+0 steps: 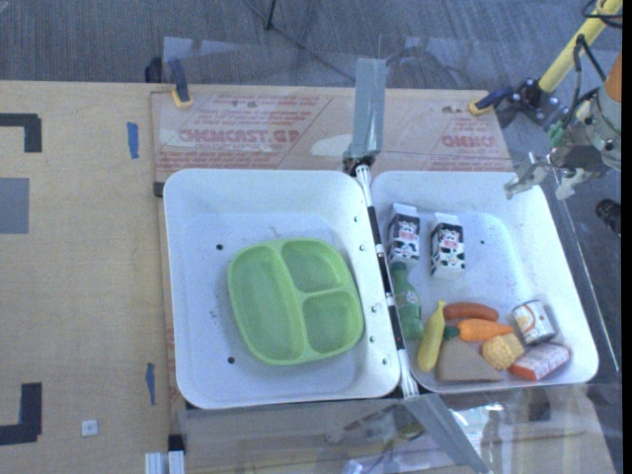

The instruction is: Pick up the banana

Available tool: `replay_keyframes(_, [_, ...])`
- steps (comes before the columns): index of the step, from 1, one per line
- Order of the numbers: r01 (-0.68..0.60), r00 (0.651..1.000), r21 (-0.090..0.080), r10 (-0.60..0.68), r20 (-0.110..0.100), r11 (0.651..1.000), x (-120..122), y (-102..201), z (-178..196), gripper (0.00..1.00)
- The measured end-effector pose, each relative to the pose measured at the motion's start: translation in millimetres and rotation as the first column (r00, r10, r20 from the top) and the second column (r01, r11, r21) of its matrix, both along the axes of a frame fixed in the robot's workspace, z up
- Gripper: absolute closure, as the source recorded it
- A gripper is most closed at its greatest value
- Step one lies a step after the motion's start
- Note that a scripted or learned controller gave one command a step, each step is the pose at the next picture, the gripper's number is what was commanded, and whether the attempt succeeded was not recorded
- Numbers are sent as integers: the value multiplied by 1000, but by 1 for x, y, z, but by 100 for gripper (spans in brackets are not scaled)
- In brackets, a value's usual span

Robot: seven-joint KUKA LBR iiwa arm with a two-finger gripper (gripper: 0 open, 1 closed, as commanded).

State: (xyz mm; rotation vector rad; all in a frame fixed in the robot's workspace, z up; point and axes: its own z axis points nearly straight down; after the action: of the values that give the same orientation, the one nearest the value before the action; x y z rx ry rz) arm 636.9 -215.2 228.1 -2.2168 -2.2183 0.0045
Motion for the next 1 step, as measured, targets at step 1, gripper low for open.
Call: replay_keyframes(1, [131, 991, -1, -131, -2, 991, -61, 96, -114, 0])
